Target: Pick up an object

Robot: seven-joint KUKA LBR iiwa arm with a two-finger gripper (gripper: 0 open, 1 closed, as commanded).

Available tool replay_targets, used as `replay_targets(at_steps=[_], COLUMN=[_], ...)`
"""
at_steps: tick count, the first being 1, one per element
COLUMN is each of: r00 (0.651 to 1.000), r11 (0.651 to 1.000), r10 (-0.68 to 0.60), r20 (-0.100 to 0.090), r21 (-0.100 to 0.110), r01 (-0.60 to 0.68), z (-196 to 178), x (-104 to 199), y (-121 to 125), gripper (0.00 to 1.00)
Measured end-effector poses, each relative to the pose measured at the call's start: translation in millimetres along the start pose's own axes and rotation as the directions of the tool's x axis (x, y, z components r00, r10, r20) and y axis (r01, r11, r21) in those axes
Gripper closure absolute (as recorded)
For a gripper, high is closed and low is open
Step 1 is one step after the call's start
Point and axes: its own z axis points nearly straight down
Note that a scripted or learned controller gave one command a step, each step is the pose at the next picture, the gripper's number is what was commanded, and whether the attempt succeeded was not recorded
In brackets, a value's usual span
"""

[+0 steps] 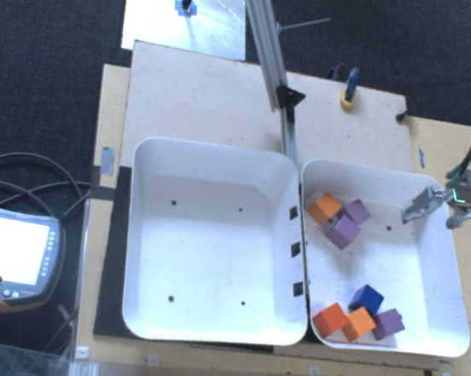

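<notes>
In the right bin (459, 294), an orange cube (326, 208) and two purple cubes (356, 212) (343, 232) cluster near the back left. Near the front wall lie a blue cube (367, 298), two orange cubes (332, 319) (361, 322) and a purple cube (390, 324). My gripper (428, 221) hangs over the bin's back right corner, open, with nothing between its fingers. It is well right of the back cluster and apart from every cube.
The left bin (215, 148) sits beside the right one, with black tabs along the shared wall. A slanted metal rod (268, 41) reaches down to the bins' back edge. A yellow clamp (348, 99) stands on the board behind. A teach pendant (6, 260) lies far left.
</notes>
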Motion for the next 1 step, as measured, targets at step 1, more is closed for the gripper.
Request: replay_targets(at_steps=[1], r00=[1.0], r11=[1.0], r10=[0.0], r20=[0.001], r21=[-0.003], r01=[0.0], z=[-1.7], x=[0.0], y=[0.6], gripper=[0.0])
